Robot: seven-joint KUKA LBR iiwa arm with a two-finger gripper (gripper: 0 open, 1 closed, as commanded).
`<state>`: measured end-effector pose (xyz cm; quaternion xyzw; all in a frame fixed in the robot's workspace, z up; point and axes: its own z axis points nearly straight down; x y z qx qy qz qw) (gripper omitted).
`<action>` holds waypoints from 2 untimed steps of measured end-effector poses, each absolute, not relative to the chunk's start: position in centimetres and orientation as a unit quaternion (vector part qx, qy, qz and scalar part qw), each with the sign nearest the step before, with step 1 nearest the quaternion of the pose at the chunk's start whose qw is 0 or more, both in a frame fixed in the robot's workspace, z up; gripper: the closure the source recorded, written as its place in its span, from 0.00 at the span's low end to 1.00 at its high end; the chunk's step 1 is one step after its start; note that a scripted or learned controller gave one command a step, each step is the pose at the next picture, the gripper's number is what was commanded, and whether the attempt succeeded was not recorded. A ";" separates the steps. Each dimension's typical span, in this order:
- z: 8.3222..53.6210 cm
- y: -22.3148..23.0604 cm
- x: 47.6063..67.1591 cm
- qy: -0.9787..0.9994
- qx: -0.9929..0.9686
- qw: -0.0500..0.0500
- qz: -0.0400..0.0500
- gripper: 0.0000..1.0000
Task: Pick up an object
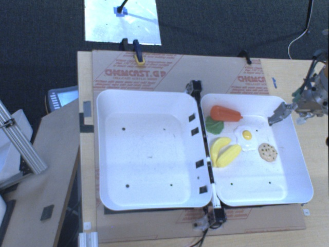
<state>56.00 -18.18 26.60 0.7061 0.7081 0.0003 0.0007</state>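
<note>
The robot's hand (281, 113) is at the far right side, over the right rim of the right-hand shallow white plastic bin (298, 153). It is grey and metal, and it points in toward the bin. I cannot tell if it is open or closed, because it is small and blurry. Nothing can be seen gripped in it.

Closest to the hand, a bit to its left and lower, is the white toy fried egg with a yellow yolk (247, 136). It lies flat on the bin floor and is apart from the hand. Below the hand and near the egg is the round tan toy cookie with dark spots (267, 152). Further left of the hand, past the egg, lies the orange toy carrot with a green leafy end (224, 115). The green part sits under the orange part, near the wall between the two bins. Below the carrot, and left of the egg, are the two yellow toy banana pieces (225, 151). They lie side by side and touch each other.

Much further left of the hand is the left-hand shallow white plastic bin (108, 138), just beside the right bin. Black clips (199, 163) sit along the line where the bins meet.

Both bins rest on a flat brown cardboard sheet with red letters (169, 71). The sheet lies on the pale wooden tabletop (313, 138). Beyond the tabletop's far edge, a shiny square metal plate (121, 14) lies on the dark floor.
</note>
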 end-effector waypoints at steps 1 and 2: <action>25.2 -10.8 61.0 0.711 0.703 0.002 0.002 0.00; 24.4 -3.1 65.7 0.711 0.703 0.002 0.003 0.00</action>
